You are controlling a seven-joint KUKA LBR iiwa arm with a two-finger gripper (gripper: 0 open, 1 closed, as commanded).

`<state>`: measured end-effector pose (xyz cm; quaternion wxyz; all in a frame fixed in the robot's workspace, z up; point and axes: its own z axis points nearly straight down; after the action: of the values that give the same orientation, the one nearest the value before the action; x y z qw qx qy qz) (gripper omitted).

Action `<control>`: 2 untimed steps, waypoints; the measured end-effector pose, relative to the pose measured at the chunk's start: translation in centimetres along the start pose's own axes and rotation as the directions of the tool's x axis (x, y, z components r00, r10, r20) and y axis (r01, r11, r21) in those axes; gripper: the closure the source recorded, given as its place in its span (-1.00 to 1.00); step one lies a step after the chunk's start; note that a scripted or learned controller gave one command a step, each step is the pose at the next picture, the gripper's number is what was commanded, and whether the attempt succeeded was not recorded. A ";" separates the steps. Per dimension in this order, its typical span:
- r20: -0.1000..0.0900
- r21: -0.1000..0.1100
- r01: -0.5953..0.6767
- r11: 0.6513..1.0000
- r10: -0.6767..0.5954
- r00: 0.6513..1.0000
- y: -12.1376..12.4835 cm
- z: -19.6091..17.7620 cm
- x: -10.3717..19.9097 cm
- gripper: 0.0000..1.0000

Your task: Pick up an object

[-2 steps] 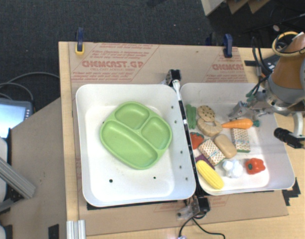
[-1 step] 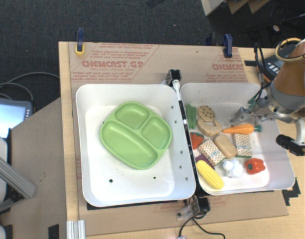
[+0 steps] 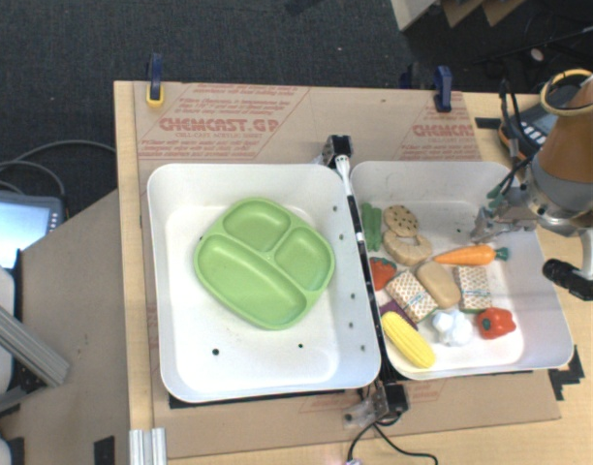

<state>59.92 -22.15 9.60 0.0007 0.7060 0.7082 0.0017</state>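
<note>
The right bin (image 3: 556,352) holds a heap of toy food. A carrot (image 3: 465,256) lies across the upper middle, orange with a green tip pointing right. Below it sit a tan bread piece (image 3: 438,283), two checkered wafers (image 3: 411,293) (image 3: 474,285), a red pepper (image 3: 494,323), a white item (image 3: 452,327) and a yellow corn cob (image 3: 409,341) at the near-left corner. A cookie (image 3: 401,220) and a second tan piece (image 3: 407,250) lie toward the upper left, with a red item (image 3: 382,272) against the left wall.

The claw (image 3: 492,222) is just above and to the right of the carrot, over the bin's upper right (whether it touches anything cannot be told). How far it is open cannot be told; nothing shows between its tips. The arm (image 3: 566,168) enters from the right, orange band uppermost, wrist angled down and leftward into the bin.

The left bin (image 3: 171,298) carries a green divided plate (image 3: 265,262), tilted diagonally. Both bins rest on the desk (image 3: 229,124).
</note>
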 end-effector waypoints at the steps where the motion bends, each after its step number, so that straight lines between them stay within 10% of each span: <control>1: -0.005 0.003 0.002 1.000 -0.002 1.000 0.0 0.1 0.2 -1.00; 2: 0.004 -0.004 0.003 1.000 -0.003 1.000 7.1 1.1 4.3 -1.00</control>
<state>67.03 -17.85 8.49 0.0034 0.7048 0.7094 0.0020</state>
